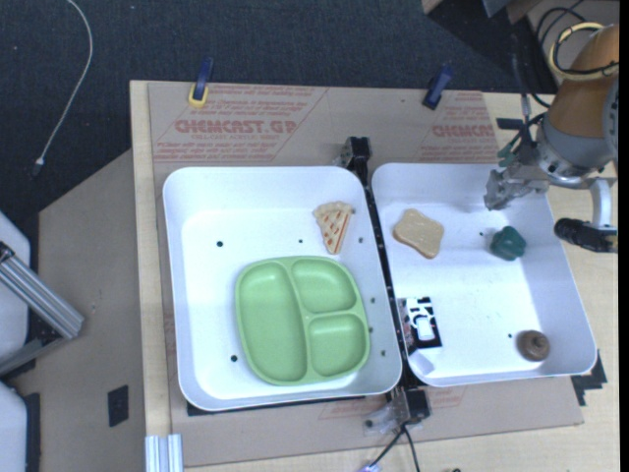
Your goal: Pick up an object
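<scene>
We see the gripper [501, 191] over the upper right part of the right bin [462, 357], hanging from the grey arm [580, 116] that comes in from the right. We cannot tell how the tool is set, and we see nothing in it. Just below it and a little to the right lies a small green object [508, 244] on the bin floor, apart from the tool. A tan slice of bread [419, 233] lies to the left of the tool, near the wall shared with the other bin. A small brown round piece [533, 344] sits near the lower right corner, well apart from the rest. In the left bin [197, 264] we find a green divided plate [300, 318] and, above it, a waffle-patterned wedge [333, 225]. A black-and-white tag [423, 323] sits by the divider
</scene>
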